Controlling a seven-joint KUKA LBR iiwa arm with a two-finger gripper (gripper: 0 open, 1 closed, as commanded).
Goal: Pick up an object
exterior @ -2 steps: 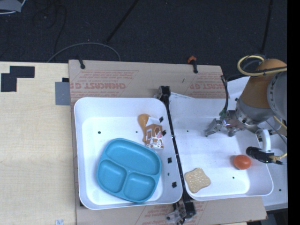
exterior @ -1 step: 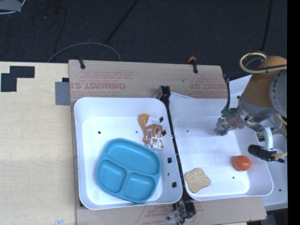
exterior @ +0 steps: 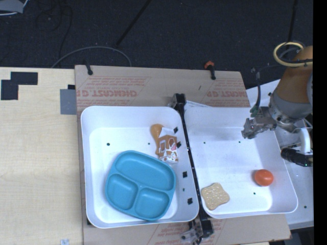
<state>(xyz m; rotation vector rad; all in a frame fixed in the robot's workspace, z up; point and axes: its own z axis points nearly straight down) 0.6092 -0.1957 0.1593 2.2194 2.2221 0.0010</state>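
Note:
In the right bin (exterior: 225,117) an orange-red ball (exterior: 263,177) lies near the right wall, and a tan slice of toast (exterior: 215,196) rests at the front left corner. The left bin (exterior: 97,137) holds a blue divided plate (exterior: 139,185), a brown-and-white packet (exterior: 168,148) and a small orange-brown piece (exterior: 156,131) behind it. My gripper (exterior: 251,128) hangs over the right bin's far right part, well behind the ball, with nothing seen between its fingers.
The arm (exterior: 294,86) comes in from the right above the right bin's wall. A black divider (exterior: 185,147) runs between the bins. Cardboard (exterior: 153,88) lies under both bins, with a wooden bench (exterior: 36,162) to the left.

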